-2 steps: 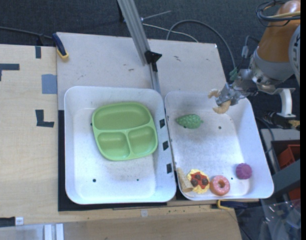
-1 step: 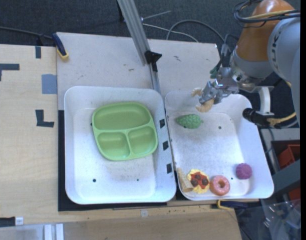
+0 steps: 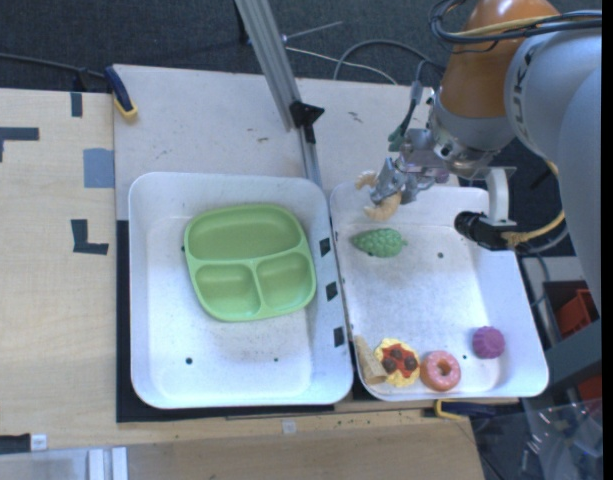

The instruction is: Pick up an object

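My gripper hangs over the far left corner of the right bin, reaching in from the upper right. A small tan food piece sits between its fingertips, and the fingers look shut on it. The piece seems slightly above the bin floor. A green bumpy fruit lies just below the gripper, apart from it. Along the right bin's near edge lie a pink doughnut, a yellow and red food piece and a purple item.
The left bin holds a green divided plate. A grey metal pole slants down to the ridge between the bins. Black cables run beside the right bin's far right rim.
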Tool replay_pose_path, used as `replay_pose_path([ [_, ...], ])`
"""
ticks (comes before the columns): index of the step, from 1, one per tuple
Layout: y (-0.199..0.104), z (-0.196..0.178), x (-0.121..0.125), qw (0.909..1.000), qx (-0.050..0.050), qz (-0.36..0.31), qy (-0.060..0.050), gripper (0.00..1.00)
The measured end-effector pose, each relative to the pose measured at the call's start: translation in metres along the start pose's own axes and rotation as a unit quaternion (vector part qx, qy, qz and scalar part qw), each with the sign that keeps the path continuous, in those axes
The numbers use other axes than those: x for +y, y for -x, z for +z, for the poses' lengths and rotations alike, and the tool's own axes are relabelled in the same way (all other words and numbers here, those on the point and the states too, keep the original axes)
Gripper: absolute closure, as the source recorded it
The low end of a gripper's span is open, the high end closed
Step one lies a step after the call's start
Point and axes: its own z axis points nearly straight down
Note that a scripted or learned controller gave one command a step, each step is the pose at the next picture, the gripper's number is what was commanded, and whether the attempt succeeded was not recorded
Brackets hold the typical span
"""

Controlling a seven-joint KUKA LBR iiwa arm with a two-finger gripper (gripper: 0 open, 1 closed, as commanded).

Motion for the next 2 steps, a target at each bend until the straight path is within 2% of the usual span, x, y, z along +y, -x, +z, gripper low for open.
replay_pose_path([
  [2,-0.113,-0.005,0.025,1.0000,0.000,0.000,0.001,1.00],
])
